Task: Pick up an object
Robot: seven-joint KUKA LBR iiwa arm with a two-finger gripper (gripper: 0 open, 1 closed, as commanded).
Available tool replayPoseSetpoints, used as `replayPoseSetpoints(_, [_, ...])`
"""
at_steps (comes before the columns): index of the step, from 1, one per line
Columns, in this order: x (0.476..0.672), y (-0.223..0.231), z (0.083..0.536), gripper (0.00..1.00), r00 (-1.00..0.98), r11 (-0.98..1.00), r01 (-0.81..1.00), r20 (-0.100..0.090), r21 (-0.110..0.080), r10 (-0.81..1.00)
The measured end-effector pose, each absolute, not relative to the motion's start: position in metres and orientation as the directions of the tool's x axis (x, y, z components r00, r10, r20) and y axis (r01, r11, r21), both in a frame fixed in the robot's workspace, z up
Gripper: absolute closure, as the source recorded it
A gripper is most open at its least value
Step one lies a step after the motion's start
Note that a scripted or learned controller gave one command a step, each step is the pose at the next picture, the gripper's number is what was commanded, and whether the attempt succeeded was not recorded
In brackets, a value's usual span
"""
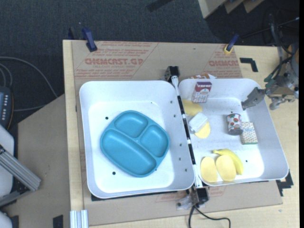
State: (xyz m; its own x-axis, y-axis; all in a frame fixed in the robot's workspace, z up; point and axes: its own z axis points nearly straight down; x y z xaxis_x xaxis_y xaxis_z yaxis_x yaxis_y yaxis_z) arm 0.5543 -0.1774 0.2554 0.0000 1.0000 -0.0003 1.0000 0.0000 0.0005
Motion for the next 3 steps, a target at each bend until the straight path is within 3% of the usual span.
replayPoseSetpoints(1, [0.586, -0.169, 0.133, 0.00, -0.001, 0.001, 1.000, 0.000, -0.001, 1.000])
replayPoseSetpoints(2, [0.589, -0.175, 0.084, 0.00, 0.000, 0.000, 1.000, 0.001, -0.002, 1.000])
replayPoseSetpoints(3, [0.590, -0.175, 0.095, 1.00, 0.000, 0.000, 1.000, 0.000, 0.000, 1.000])
